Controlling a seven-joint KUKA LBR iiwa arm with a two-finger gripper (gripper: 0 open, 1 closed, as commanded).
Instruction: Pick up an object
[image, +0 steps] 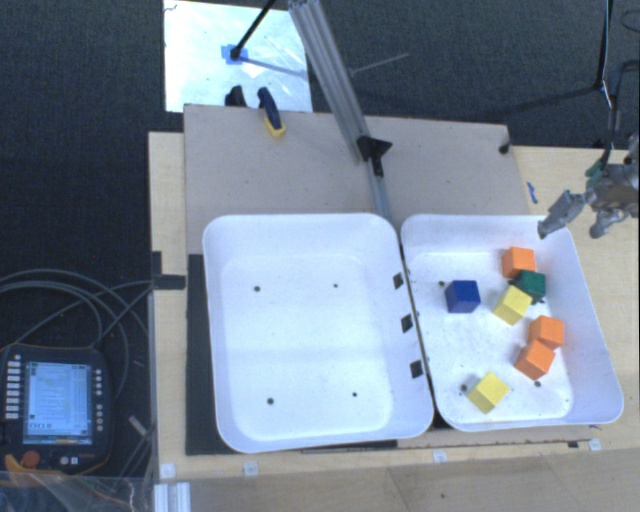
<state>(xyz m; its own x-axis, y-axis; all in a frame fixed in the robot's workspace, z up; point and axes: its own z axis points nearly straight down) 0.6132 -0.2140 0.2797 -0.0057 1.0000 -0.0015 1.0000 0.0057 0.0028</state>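
Claw: your two-finger gripper (583, 216) hangs at the far right corner of the right-hand shallow white bin (590, 300), just over its rim. You can see both fingers spread apart with nothing between them.

Right bin contents: seven small blocks, all in the right half of the bin except the small dark blue cube (462, 296), which sits alone near the middle, toward the bin's left wall.

Far cluster: a small orange cube (518, 262) lies nearest the far edge, with a dark green block (531, 285) touching it and a pale yellow cube (513, 304) pressed against the green one.

Near cluster: two more orange cubes (540, 346) sit together beside the right wall; a second yellow cube (489, 392) lies apart, toward the near edge.

Left bin: the other shallow white bin (305, 330) carries only a few dark specks.

Handling: judge these as light, rigid blocks, probably wood or plastic, with flat faces. They should not crush, but a smooth face may slip or the block may skid on the bin floor if you close off-centre.

Where to take hold: pinch across two opposite flat sides, fingers square to the faces.

Best pick: the blue cube or the lone yellow cube gives you room for both fingers; the clustered ones leave little gap for a finger.
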